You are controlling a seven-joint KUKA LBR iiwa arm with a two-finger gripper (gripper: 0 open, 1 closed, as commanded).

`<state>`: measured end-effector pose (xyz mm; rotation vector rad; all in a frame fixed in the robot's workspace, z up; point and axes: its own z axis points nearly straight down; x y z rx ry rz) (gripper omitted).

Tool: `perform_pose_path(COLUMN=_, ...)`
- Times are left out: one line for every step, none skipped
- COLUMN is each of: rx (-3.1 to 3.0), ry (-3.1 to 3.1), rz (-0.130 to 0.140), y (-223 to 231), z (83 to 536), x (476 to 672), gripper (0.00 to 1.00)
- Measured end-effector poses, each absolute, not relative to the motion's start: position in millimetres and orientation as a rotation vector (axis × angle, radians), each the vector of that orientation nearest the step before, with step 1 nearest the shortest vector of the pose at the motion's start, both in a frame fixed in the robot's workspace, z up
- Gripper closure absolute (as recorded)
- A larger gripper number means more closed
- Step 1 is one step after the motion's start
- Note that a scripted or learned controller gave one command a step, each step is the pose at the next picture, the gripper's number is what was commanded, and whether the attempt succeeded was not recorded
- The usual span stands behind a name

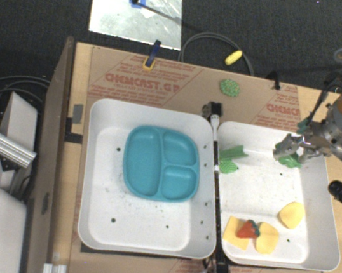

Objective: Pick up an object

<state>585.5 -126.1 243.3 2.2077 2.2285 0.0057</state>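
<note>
The likeliest target, as I judge it, is the small green piece lying at the far right corner of the right bin, because my claw sits right over it, near the bin's back wall. I can see green just under the fingertips, but I cannot tell whether the claw is apart, together, or clamped on that piece; the metal parts blur into each other from this angle. Further along the same bin lie a green leafy piece and a smaller green bit against the divider, a yellow lump toward the right wall, and a yellow slice cluster with a red strawberry-like piece on top at the near edge. The left bin carries a blue divided plate. Out on the worktop, behind the bins, sit a green round item and a yellow one. My worry is that the green piece is small, flat and close to the wall: the fingers could strike the bin's rim or floor, close on nothing, or nudge the piece aside. If it is pinched only by an edge, I expect it could slip out on the lift.
</note>
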Motion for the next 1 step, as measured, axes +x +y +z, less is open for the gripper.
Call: perform_pose_path(rx=2.21, ry=2.236, rz=0.003, y=-45.8, z=239.4, x=552.9, gripper=1.0)
